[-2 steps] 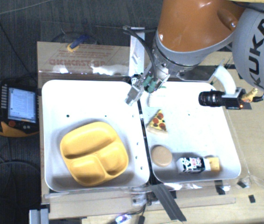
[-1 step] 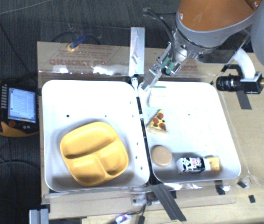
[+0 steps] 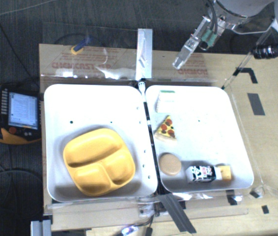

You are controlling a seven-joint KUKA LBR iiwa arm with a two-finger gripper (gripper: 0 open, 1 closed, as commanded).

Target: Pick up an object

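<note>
The end effector (image 3: 180, 63) hangs beyond the far edge of the right bin (image 3: 237, 132), holding nothing; whether it is open, I cannot tell. The pizza slice (image 3: 166, 128) lies at the bin's left side.

The scene is lit evenly and brightly from above. The two white bins (image 3: 198, 95) are nearly washed out, and little surface detail is kept in them. Short, soft shadows are cast beside the yellow tray (image 3: 98, 160) and along the bin walls. Glare is seen on the clear plastic sheet (image 3: 97, 58) behind the bins. The dark floor (image 3: 11, 43) is underexposed. Slight softness is noted overall, and small labels cannot be read.
</note>
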